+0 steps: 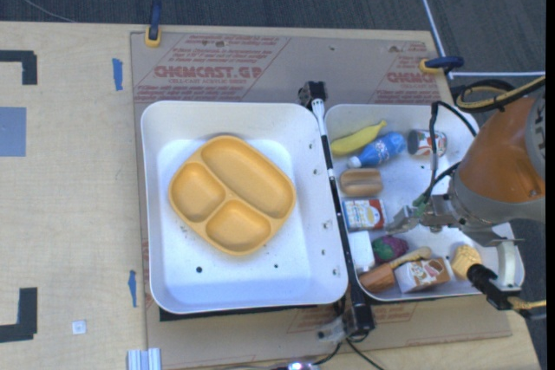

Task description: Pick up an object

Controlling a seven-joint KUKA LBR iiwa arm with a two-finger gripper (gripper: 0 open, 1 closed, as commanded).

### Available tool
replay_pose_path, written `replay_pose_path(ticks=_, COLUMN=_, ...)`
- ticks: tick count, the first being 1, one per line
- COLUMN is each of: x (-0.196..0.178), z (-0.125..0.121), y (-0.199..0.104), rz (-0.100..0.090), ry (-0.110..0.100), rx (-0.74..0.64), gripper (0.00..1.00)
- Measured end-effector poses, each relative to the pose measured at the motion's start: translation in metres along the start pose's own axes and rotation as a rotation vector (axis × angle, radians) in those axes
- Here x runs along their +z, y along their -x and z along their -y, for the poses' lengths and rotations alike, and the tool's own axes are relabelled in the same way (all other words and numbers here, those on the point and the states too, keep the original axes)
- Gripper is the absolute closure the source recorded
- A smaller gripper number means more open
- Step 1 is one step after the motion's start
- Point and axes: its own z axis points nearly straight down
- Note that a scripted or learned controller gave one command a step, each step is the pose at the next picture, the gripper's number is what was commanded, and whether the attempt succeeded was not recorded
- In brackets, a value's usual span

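The right white bin (395, 109) holds several small items: a yellow banana (357, 137), a blue bottle (380, 151), a small can (427, 142), a brown hot-dog bun (361, 182), a red and white packet (362, 214), a purple piece (393, 246), an orange carrot (375, 275), a small carton (422, 273) and a yellow piece (466, 257). My gripper (406, 219) is low inside this bin, just right of the packet and above the purple piece and the carton. Nothing visibly hangs from it.
The left white bin (165, 186) carries a yellow divided plate (231, 193). The orange-banded arm (507, 160) covers the right bin's right side. A black clamp (312, 92) sits at the back between the bins. Cables run along the right bin's far corner.
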Motion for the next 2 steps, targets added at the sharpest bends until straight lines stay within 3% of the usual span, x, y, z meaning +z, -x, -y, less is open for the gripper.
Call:
replay_pose_path(ticks=1, x=0.011, z=0.004, y=-0.018, rz=-0.008, ry=-0.012, rx=-0.003, gripper=0.0)
replay_pose_path(ticks=2, x=0.0, z=0.001, y=-0.015, rz=0.001, ry=-0.002, rx=0.0, gripper=1.0)
